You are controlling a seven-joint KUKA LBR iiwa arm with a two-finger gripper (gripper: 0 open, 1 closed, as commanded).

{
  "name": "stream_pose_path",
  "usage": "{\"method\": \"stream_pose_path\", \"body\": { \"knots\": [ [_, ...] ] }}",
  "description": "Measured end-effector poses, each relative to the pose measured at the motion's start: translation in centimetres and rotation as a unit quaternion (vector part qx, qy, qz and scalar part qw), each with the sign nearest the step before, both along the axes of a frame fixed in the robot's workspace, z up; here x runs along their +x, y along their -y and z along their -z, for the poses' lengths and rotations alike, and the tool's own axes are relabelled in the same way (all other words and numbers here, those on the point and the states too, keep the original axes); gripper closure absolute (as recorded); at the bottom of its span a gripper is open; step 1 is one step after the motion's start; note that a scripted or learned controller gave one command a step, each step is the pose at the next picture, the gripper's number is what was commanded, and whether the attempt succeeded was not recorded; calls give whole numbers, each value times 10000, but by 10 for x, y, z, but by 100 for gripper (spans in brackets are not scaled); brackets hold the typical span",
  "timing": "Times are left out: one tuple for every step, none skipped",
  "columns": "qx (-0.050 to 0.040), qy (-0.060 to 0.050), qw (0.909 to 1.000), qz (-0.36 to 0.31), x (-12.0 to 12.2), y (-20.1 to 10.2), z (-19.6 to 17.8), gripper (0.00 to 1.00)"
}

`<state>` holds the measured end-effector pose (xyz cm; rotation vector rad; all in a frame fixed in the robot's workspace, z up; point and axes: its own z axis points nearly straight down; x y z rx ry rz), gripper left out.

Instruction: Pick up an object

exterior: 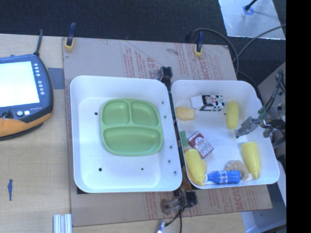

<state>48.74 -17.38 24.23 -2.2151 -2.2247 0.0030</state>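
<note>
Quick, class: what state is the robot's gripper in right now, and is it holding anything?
Gripper: low over the right bin, between two corn cobs; open or closed cannot be told, and nothing is seen held.

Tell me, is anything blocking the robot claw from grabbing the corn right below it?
Nothing visible does. The gripper sits at the right bin's right side, and bare white floor lies between it and the corn cob just below. A second corn cob lies above it.

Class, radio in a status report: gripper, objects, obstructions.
Gripper low over right bin, holding nothing visible. Nearest: corn cobs and. Green plate alone in left bin.
</note>
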Motion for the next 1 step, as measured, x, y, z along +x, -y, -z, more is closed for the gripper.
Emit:
{"method": "stream_pose_path", "body": {
  "knots": [
    [-14, 29, 10000, -12, 2, 27, 122, 0]
  ]
}}
